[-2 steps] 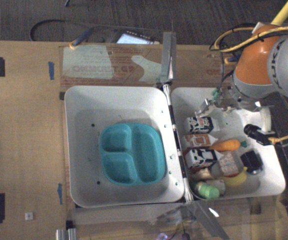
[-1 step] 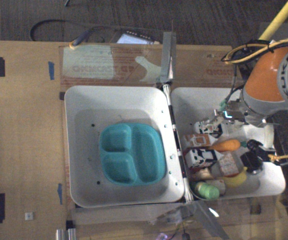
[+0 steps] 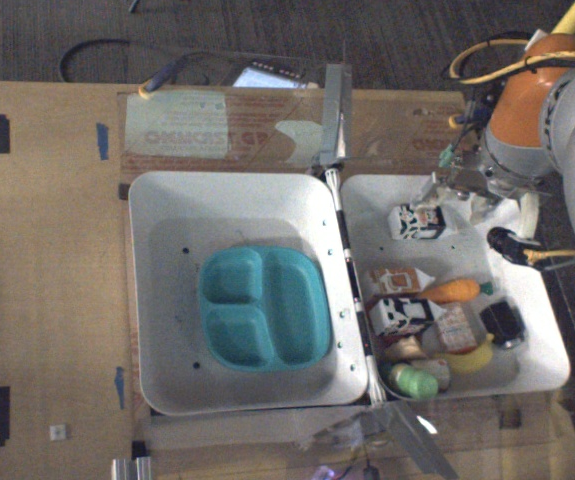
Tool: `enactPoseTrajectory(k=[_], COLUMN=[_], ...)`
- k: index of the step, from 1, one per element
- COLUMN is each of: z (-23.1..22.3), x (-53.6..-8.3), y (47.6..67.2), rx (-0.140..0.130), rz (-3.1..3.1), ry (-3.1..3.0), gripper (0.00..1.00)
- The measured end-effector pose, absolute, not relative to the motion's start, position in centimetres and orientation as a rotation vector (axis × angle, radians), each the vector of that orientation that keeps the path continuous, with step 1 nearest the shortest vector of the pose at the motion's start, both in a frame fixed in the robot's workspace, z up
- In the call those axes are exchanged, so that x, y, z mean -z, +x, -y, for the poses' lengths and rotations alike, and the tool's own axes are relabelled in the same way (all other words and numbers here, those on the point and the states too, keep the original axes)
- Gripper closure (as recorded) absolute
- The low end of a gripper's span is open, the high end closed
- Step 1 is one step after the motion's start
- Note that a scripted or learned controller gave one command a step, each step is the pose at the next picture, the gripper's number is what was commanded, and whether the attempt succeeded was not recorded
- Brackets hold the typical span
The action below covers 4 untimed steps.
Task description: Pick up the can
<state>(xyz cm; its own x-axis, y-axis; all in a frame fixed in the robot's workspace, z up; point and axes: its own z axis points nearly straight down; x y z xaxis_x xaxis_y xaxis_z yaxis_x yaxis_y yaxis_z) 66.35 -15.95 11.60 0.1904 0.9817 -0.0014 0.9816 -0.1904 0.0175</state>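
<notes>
A small green can (image 3: 413, 380) lies on its side at the near left corner of the right bin (image 3: 542, 368), pressed among other items. My gripper (image 3: 445, 190) hangs over the far part of that bin, just right of and above a cow-patterned milk carton (image 3: 417, 221). The gripper is well away from the can, with most of the bin's pile between them. Nothing shows held under the gripper.
The right bin also holds a second cow-patterned carton (image 3: 404, 314), an orange-topped carton (image 3: 399, 280), a carrot (image 3: 454, 290), a banana (image 3: 473, 357), a small box (image 3: 457, 329) and a black object (image 3: 503, 323). A teal divided tray (image 3: 264, 307) sits in the left bin (image 3: 157, 208).
</notes>
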Motion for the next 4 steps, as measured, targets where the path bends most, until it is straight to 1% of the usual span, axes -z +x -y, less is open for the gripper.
enactPoseTrajectory(k=[1, 2, 3, 4], z=[10.6, 9.0, 8.8, 8.8], x=[-10.8, -14.0, -15.0, -25.7], y=[66.8, 66.7, 66.8, 60.8], rx=[-0.031, -0.002, -0.001, -0.001], rz=[-2.142, -1.693, -1.699, -1.610], ry=[2.249, 2.644, 2.638, 2.696], gripper=[0.00, 0.00, 1.00, 1.00])
